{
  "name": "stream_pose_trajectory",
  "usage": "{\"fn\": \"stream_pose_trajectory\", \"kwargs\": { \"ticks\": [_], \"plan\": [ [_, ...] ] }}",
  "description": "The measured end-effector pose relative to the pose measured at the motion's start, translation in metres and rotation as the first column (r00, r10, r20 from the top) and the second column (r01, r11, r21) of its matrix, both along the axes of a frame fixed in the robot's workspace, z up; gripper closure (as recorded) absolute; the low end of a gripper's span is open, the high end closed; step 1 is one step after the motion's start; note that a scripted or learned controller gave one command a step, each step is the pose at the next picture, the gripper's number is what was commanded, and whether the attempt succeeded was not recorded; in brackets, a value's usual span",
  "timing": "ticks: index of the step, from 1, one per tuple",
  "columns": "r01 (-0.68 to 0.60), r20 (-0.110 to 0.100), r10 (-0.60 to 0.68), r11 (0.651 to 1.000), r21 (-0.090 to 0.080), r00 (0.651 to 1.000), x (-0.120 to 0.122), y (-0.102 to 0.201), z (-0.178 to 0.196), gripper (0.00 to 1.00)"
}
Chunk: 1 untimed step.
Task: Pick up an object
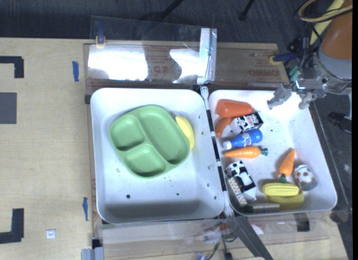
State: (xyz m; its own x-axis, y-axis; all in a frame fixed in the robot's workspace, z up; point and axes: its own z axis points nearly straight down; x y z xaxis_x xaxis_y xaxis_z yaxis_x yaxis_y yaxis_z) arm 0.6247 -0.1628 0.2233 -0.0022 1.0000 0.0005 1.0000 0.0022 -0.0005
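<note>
Two white bins (100, 141), open empty pincer (291, 98) above toy-filled right bin, no legible labels

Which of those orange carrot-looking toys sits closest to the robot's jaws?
The big orange one at the right bin's top, just below-left of the gripper; the others lie lower.

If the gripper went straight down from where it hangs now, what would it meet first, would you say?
Probably bare floor of the right bin at its far right corner: the gripper points down there, clear of the toys. Depth is hard to judge.
</note>
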Motion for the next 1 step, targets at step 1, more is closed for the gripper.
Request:
{"fn": "stream_pose_trajectory", "kwargs": {
  "ticks": [1],
  "plan": [
    [0.074,0.001,-0.074,0.997,-0.001,0.997,-0.1023,-0.0243,-0.0669,0.0]
  ]
}}
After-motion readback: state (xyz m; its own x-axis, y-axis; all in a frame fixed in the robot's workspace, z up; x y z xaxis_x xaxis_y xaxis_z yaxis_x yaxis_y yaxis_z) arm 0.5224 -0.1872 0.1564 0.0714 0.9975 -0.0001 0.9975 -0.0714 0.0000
